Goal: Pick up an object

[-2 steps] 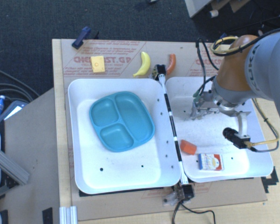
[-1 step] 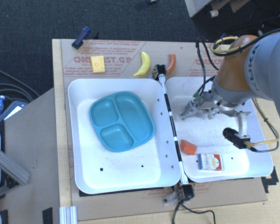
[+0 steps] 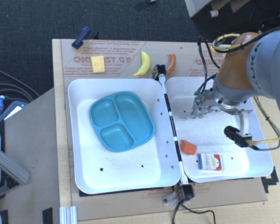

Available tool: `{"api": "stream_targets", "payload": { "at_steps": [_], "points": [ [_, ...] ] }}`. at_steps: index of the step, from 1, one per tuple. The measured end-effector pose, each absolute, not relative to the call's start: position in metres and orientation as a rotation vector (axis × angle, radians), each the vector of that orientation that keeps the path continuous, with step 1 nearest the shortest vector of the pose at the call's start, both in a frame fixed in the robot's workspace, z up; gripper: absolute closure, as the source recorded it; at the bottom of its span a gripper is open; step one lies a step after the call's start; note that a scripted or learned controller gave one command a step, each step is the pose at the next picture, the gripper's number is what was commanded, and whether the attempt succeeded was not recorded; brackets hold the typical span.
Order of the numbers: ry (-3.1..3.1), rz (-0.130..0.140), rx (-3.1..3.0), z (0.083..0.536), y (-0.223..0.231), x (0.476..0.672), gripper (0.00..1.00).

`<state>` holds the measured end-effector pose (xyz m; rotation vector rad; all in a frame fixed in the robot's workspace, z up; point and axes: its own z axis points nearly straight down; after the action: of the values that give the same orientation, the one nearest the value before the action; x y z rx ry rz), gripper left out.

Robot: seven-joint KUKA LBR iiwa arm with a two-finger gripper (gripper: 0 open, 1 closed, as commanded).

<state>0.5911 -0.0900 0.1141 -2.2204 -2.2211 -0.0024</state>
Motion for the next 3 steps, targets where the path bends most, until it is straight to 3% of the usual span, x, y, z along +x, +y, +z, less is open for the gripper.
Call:
{"api": "stream_targets", "payload": {
  "at_steps": [1,2,3],
  "points": [
    [-2.220,-0.002,-2.220,0.1140,-0.0900,0.5910,0.00],
    [-2.221,-0.004,-2.220,0.1239,-0.0895,0.5914,1.00],
    [-2.221,-0.004,-2.220,0.1238,-0.0895,0.5913,0.00]
  ]
}}
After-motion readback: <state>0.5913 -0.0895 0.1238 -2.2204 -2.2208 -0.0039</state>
